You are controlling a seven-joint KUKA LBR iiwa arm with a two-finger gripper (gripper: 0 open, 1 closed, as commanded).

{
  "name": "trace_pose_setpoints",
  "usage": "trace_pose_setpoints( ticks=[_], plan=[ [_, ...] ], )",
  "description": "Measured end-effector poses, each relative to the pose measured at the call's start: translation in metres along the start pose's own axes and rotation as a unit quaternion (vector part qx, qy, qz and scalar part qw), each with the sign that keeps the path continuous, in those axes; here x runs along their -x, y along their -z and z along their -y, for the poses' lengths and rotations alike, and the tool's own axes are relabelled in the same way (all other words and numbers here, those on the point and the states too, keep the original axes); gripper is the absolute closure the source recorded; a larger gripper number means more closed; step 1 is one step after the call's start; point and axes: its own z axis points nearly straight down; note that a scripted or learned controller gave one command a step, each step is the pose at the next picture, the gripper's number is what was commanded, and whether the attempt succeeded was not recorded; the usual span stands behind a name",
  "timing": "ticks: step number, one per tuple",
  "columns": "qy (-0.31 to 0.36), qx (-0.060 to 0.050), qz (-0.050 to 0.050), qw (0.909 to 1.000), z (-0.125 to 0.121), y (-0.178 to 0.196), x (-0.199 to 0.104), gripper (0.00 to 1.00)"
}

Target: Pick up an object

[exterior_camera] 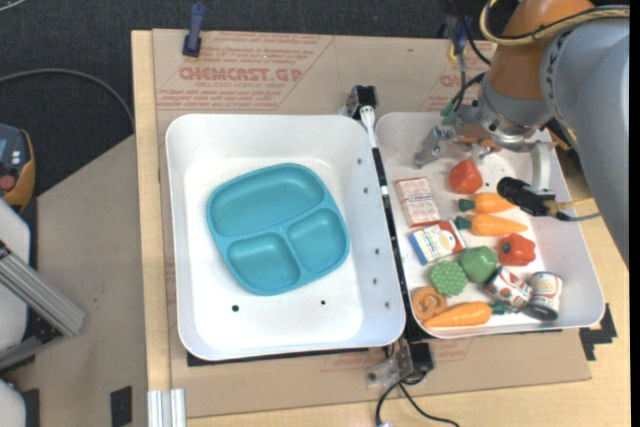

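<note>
Nearest the camera, well away from my pincer, an orange carrot lies along the near rim of the right bin, with a small can just beside it at the corner. A step closer to me sit a green broccoli, a green pepper and a red pepper, crowded and touching. Closer again come two orange carrots side by side and a pair of small printed packets. Just below my pincer lies a red tomato, the closest thing to me. My pincer hangs over the far corner of this bin, prongs pointing down toward the bare floor beside the tomato; whether they are apart or together I cannot tell, and I see nothing between them. Off to my other side, across the divider, the left bin carries a blue divided plate.

I judge I am at the approach, nothing picked yet. The next move calls for centring over the tomato, then lowering squarely so the prongs straddle it.
</note>
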Motion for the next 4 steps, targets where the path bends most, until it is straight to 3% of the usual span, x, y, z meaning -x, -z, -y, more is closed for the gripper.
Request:
trace_pose_setpoints(
  ticks=[1,2,3,4],
  plan=[
    [-0.003,0.002,0.001,1.0,0.068,0.065,-0.002,0.0],
    [-0.005,0.009,0.005,0.9999,0.099,0.167,0.054,0.0],
    [0.001,0.008,0.003,1.0,0.048,0.192,0.018,0.0],
    [-0.002,0.0,0.001,1.0,0.031,0.086,0.037,0.0]
  ],
)
